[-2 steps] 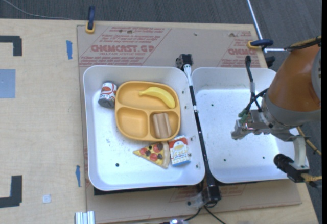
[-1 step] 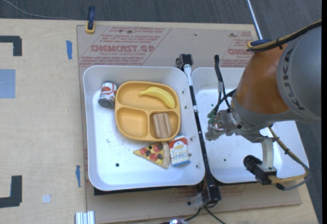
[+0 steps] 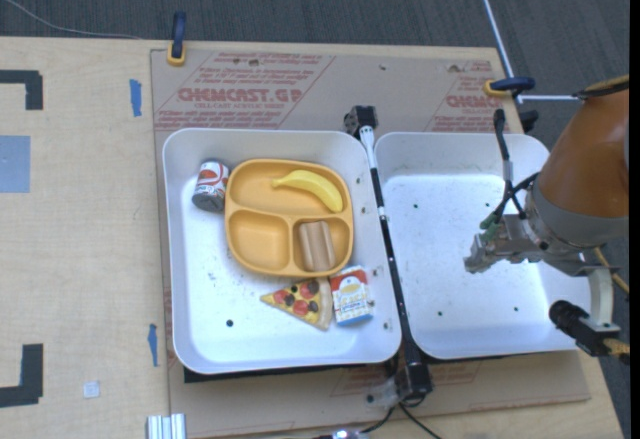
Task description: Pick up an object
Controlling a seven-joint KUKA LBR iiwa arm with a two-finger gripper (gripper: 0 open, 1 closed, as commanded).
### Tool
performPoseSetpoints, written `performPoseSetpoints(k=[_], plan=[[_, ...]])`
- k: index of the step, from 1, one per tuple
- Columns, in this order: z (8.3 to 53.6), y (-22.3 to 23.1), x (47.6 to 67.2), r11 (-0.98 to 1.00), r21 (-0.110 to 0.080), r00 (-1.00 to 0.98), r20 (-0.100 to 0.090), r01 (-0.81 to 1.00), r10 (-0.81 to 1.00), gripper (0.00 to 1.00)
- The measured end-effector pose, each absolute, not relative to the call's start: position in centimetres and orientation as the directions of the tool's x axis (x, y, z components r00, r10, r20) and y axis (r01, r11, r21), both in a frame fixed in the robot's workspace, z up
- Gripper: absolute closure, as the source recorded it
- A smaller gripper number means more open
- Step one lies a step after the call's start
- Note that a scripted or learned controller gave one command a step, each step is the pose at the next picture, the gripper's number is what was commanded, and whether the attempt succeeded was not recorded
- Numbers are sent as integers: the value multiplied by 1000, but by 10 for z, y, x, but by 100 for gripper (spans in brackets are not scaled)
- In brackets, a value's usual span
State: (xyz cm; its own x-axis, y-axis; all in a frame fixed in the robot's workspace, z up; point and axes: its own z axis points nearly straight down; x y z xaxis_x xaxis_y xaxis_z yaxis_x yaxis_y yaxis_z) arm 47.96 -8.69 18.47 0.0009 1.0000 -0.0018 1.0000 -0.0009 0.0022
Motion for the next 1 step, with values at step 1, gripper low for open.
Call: performPoseSetpoints(k=[1], plan=[[185,-1,485,1,2,-1,1,1000,1000,100]])
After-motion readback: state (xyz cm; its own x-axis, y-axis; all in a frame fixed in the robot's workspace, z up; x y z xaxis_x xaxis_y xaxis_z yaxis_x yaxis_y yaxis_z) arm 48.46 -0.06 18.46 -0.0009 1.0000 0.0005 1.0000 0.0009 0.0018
